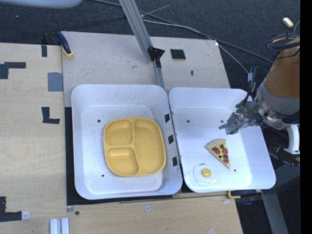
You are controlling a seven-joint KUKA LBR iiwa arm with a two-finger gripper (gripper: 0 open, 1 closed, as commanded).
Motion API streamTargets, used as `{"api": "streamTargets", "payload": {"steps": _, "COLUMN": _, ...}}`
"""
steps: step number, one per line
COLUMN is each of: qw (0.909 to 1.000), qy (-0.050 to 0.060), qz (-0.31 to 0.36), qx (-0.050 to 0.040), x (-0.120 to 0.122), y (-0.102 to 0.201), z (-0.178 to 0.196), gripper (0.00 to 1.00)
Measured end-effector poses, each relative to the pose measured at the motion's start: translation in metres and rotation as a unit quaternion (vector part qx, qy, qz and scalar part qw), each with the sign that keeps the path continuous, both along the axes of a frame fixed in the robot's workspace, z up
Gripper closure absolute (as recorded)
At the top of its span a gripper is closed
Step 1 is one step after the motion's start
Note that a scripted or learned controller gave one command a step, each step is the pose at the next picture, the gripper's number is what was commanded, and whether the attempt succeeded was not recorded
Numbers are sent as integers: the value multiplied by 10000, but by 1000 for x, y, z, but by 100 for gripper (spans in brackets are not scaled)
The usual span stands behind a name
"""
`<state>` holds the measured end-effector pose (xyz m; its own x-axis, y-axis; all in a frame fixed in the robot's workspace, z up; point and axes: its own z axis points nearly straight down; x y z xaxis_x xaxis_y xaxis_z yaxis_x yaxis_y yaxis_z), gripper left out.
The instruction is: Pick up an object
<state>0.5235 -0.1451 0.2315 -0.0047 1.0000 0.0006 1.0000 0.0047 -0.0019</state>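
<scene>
Camera view puts us above a pale wooden bench (29, 130) with two shallow white bins side by side. At the left, the left white plastic bin (83, 106) holds a yellow three-compartment plastic plate (134, 146), lying flat near the middle. At the right, the right white plastic bin (195, 101) holds a toy pizza slice with red toppings (220, 152) and, just below it near the front wall, a toy fried egg with a yellow yolk (204, 173); the two lie close but apart. Our grey arm with the orange band (285, 79) reaches in from the right, and its dark gripper (233, 125) hangs over the right bin, just above the pizza slice and apart from it. We cannot tell the gripper's state; nothing shows between its tips.
</scene>
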Motion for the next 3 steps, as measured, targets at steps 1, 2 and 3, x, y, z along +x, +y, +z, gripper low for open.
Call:
{"api": "streamTargets", "payload": {"steps": 1, "qw": 10000, "qy": 0, "qz": 11, "qx": 4, "x": 19, "y": 55, "z": -6, "gripper": 100}}
{"api": "streamTargets", "payload": {"steps": 2, "qw": 10000, "qy": -1, "qz": 4, "qx": -3, "x": 35, "y": 106, "z": -11, "gripper": 100}}
{"api": "streamTargets", "payload": {"steps": 3, "qw": 10000, "qy": 1, "qz": 7, "qx": -3, "x": 42, "y": 163, "z": -21, "gripper": 100}}
